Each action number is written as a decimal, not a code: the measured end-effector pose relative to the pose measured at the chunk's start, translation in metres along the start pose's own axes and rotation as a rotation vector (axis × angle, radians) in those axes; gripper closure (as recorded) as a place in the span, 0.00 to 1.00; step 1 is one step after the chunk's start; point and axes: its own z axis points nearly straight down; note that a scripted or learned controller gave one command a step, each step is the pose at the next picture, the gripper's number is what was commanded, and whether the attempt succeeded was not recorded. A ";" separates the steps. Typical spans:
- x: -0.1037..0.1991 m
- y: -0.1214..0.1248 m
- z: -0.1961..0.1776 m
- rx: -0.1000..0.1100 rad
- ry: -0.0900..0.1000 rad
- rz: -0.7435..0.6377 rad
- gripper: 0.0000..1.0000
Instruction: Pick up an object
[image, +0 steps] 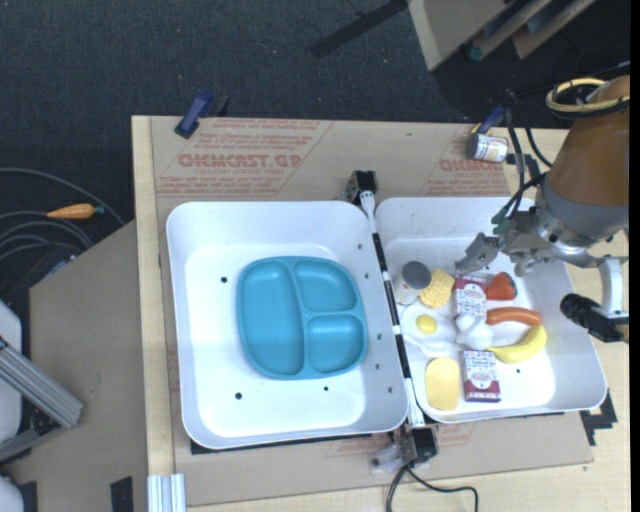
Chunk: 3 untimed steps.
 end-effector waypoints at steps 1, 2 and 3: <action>-0.014 0.044 0.102 -0.007 -0.002 0.001 0.00; 0.033 0.100 0.105 -0.002 0.000 -0.001 0.00; 0.035 0.033 0.106 0.001 0.000 0.001 0.00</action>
